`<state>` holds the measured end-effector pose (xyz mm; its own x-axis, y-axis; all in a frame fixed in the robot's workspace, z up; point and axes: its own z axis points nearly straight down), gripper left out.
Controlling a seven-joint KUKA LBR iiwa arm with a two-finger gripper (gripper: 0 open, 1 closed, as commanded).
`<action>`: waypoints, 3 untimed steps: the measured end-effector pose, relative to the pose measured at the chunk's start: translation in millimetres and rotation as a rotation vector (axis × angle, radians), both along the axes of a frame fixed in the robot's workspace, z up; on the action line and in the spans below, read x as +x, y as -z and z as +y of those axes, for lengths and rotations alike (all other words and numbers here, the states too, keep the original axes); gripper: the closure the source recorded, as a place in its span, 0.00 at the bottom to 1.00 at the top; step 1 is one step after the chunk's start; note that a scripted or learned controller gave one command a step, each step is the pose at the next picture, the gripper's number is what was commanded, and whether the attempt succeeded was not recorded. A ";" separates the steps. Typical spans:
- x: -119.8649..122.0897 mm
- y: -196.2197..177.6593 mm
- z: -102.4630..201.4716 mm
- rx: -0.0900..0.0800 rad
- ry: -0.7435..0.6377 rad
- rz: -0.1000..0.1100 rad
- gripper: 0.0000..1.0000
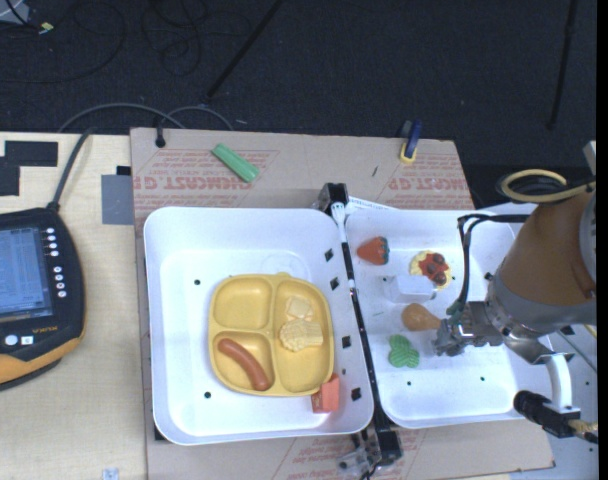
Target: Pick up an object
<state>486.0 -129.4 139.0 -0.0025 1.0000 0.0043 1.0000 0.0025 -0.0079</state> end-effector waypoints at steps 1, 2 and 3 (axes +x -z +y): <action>12.3 -9.3 -9.2 -0.003 0.003 -0.005 1.00; 3.3 -198.9 41.6 -0.004 -0.004 -0.021 1.00; -9.9 -239.4 84.5 -0.003 -0.003 -0.010 1.00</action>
<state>476.1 -44.9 378.4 -0.0053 1.0000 0.0010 1.0000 0.0053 0.0025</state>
